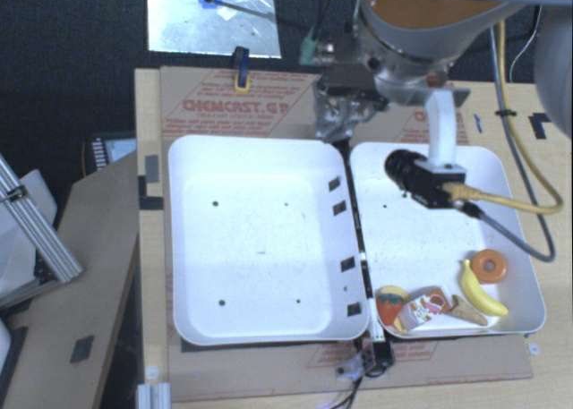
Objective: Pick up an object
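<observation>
None of the picking up looks done yet, as far as you can see: the gripper (343, 123) hangs up high over the far edge where the two bins meet, and you cannot tell from here if it is open or shut, or if it has anything. The things to pick lie in the near corner of the right bin (515, 185), well apart from it: a banana (482, 291), an orange ring (489, 265), and a small pile of toy food (421, 307). You still have the whole job left: go over to the pile, come down, grab one thing and lift it.

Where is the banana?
In the camera view, the banana lies in the right bin's near right corner, just below the orange ring.
</observation>
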You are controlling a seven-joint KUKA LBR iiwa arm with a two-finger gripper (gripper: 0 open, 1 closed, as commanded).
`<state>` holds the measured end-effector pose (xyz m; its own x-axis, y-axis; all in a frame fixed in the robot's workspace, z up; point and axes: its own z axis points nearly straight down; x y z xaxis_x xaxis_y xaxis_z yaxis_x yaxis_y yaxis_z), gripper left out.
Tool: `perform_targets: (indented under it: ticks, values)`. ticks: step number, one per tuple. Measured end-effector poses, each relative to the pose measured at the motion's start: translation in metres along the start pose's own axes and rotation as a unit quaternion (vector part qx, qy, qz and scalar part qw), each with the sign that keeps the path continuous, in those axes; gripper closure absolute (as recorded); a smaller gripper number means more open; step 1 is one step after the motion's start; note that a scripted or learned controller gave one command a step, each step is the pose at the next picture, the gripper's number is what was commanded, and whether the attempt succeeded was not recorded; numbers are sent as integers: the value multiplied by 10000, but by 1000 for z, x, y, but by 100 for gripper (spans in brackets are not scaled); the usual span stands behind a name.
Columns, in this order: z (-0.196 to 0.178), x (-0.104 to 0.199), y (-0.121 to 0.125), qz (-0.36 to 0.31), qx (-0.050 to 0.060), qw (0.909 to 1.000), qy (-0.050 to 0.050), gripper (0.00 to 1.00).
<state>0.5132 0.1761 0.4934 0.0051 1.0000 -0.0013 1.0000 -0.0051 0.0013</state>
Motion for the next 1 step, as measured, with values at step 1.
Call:
perform_targets:
  ticks: [1]
  values:
    - [-31, -76, -22, 8, -26, 10000, 8, 100]
